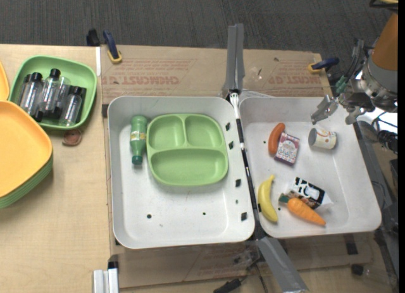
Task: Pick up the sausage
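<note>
Orange-red sausage (276,138) in right bin (354,216), ungrasped.
Lies beside pink packet (287,149), left of and below pincer (337,112); pincer spread open, empty, above white cup (323,138).

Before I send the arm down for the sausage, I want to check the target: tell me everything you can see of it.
The sausage is a short, rounded, orange-red piece that looks like smooth plastic toy food, whole and unmarked. It lies flat in the right bin, in its upper left part, its length running from upper right to lower left. A small pink and purple packet lies against its right side. The gripper is off to the right, above a white cup, apart from it.
</note>
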Controlling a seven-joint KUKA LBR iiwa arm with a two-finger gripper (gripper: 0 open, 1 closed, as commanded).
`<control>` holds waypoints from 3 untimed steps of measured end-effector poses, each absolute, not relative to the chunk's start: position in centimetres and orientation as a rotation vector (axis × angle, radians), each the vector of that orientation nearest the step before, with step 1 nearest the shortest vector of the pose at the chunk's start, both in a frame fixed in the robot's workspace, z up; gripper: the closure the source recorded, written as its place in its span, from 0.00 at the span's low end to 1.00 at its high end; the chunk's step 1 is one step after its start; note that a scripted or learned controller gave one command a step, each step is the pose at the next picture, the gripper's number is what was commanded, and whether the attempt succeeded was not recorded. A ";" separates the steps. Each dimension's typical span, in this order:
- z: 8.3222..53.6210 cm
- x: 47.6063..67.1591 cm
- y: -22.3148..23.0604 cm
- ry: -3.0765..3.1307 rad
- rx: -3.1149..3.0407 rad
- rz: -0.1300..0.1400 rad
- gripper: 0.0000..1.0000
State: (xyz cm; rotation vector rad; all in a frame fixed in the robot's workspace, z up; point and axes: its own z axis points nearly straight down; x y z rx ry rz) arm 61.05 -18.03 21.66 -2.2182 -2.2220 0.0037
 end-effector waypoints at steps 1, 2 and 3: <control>16.1 62.1 -11.1 -2.368 -2.062 0.003 0.00; 10.4 60.7 -10.1 -2.436 -1.983 0.001 0.00; 11.3 60.7 -10.3 -2.432 -1.990 0.002 1.00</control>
